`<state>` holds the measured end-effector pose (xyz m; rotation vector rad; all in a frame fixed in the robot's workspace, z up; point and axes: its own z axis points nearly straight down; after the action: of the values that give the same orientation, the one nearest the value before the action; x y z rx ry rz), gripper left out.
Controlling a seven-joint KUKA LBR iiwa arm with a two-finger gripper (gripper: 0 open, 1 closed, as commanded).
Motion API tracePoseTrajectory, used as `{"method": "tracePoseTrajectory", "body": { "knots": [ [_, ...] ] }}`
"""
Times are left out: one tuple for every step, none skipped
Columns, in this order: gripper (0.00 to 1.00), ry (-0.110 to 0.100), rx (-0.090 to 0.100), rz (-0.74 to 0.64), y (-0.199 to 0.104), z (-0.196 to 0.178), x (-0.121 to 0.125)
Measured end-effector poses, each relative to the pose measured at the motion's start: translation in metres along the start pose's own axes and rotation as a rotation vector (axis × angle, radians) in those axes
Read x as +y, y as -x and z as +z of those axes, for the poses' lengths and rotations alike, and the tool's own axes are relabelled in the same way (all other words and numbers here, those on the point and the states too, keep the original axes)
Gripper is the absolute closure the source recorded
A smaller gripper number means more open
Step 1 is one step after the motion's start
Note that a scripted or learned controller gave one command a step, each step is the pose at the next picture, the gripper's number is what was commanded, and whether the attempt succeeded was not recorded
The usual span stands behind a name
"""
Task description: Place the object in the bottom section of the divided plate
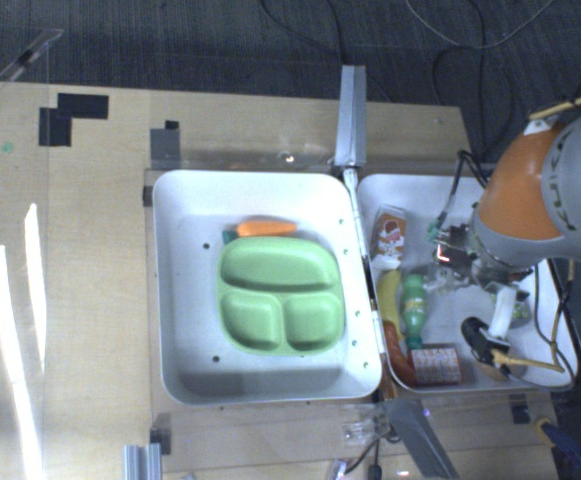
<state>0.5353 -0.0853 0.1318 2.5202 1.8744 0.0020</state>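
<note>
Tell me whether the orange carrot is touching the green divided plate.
Touching. In the camera view the orange carrot lies right along the green divided plate's far rim in the left bin, with no white showing between them.

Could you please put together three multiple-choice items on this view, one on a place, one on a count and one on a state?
1. Where does the green divided plate lie?
A. In the left bin
B. In the right bin
C. On the bare bench

2. How many sections does the plate have?
A. Two
B. Three
C. Four

3. What lies in the plate's sections?
A. An orange carrot
B. A bottle
C. Nothing

Answers:
1 A, the plate rests in the left bin.
2 B, one wide section and two smaller ones show.
3 C, all sections look bare; the orange carrot lies beside the rim.
</note>
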Motion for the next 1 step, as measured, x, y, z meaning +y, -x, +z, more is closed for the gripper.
{"method": "tracePoseTrajectory", "body": {
  "knots": [
    [1.00,0.007,0.000,-0.094,0.0081,-0.1982,0.0501]
  ]
}}
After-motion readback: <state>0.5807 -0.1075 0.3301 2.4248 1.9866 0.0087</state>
